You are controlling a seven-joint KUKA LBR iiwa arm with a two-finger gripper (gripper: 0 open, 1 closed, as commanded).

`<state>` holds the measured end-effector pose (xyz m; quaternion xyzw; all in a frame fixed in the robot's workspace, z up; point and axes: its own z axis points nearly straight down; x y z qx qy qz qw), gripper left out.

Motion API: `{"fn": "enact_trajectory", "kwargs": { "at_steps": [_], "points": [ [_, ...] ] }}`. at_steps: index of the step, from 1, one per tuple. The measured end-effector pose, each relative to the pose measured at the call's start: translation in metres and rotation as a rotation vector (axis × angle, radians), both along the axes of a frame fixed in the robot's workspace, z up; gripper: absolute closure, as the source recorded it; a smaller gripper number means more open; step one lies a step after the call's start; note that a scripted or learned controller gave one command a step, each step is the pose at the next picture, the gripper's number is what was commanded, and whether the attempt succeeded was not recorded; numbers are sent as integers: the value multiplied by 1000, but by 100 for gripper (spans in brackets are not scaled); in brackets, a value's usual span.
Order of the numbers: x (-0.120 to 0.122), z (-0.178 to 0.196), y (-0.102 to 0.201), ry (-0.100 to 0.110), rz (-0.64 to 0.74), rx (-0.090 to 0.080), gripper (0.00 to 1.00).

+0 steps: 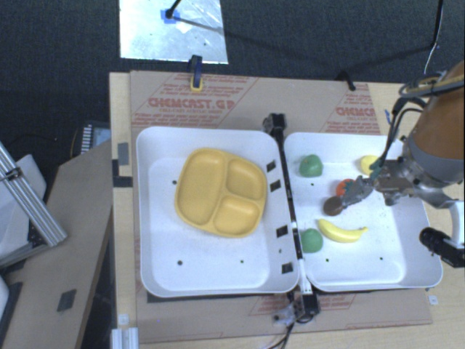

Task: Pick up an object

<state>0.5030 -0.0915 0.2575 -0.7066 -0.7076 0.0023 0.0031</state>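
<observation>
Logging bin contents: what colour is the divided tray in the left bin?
Pale yellow; the divided tray shows clearly in the camera view, lying in the left bin.

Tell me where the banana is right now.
The banana lies in the right bin, toward its front, just right of a green ball.

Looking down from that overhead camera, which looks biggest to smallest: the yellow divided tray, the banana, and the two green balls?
1. Yellow divided tray, by far the largest.
2. Banana.
3. The two green balls, upper and lower, look about alike, so I won't rank them against each other.
</observation>
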Motion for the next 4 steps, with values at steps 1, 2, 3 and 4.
{"fn": "enact_trajectory", "kwargs": {
  "at_steps": [1, 2, 3, 4],
  "points": [
    [2, 5, 0, -10, 2, -1, 0],
    [1, -39, -6, -6, -1, -1, 0],
    [10, -86, -8, -4, -1, 0, 0],
    [5, -146, -2, -3, -1, 0, 0]
  ]
}}
